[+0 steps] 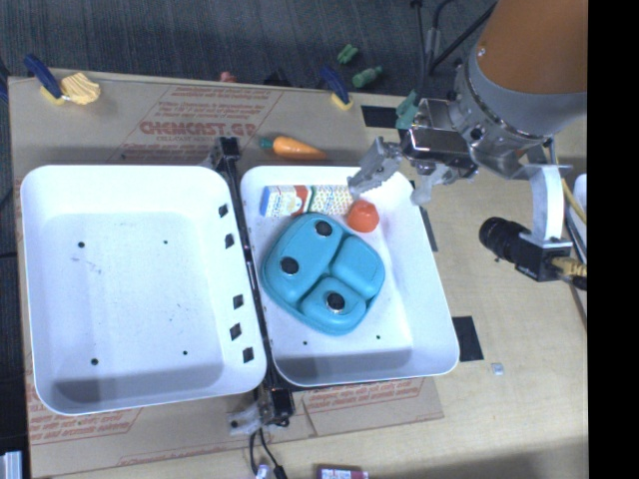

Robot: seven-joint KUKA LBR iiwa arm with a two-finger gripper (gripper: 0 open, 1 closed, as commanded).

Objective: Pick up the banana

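Note:
My gripper hangs over the back right corner of the right bin, open, with nothing between its fingers. Just below its left finger lies a small orange-red ball. Beside the ball are a flat red, white and blue packet and a large blue moulded piece with dark holes. A small yellow lump sits on the cardboard at the far left corner next to a blue clamp; I cannot tell what it is.
An orange carrot lies on the cardboard just behind the bins. The left bin stands beside the right one, with black clips along the shared wall. Another blue clamp grips the cardboard's back edge.

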